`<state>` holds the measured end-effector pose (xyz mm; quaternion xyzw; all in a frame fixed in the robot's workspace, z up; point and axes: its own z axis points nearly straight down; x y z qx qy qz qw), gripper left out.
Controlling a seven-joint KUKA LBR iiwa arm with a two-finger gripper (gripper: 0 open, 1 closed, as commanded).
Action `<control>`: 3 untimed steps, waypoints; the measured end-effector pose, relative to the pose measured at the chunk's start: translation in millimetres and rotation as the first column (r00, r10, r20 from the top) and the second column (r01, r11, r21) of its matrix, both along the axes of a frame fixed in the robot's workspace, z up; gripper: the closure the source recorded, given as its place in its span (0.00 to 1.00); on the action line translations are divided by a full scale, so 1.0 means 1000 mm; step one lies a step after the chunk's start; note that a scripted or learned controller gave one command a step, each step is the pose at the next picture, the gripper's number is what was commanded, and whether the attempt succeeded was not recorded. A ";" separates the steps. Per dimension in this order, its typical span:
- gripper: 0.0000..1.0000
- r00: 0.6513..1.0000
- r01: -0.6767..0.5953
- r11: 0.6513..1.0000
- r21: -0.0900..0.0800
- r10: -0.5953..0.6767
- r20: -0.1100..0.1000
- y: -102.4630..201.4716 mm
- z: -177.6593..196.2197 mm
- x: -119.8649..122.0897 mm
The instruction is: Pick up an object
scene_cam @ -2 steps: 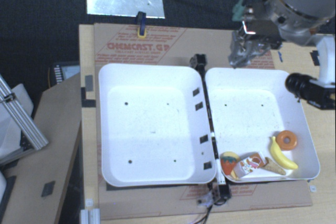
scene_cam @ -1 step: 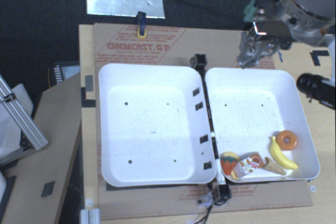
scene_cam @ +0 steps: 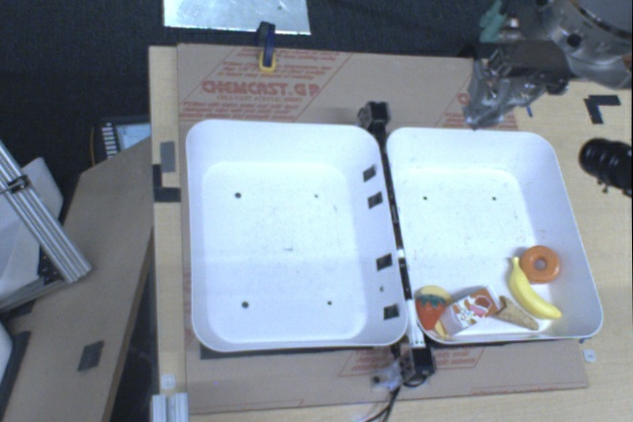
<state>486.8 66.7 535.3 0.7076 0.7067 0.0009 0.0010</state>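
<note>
Camera view: nearest, along the front wall of the right bin (scene_cam: 554, 163), a cluster is seen: banana (scene_cam: 531, 292), orange ring (scene_cam: 540, 263), a small packet (scene_cam: 469, 309) and a red-orange fruit (scene_cam: 431, 305). The banana's long axis runs roughly front to back. Farther off, the gripper (scene_cam: 487, 104) hangs above the bin's back rim, well apart from the cluster; its opening cannot be told.

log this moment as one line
phase: approach | gripper: above right bin far rim, nothing held | banana, orange ring: near-right corner
</note>
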 end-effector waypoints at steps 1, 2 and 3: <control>1.00 1.000 0.006 1.000 -0.002 -0.006 0.002 -0.084 0.000 0.000; 1.00 1.000 0.007 1.000 -0.003 -0.007 -0.001 -0.177 -0.016 0.021; 1.00 1.000 0.003 1.000 -0.001 -0.003 -0.005 -0.218 -0.080 -0.001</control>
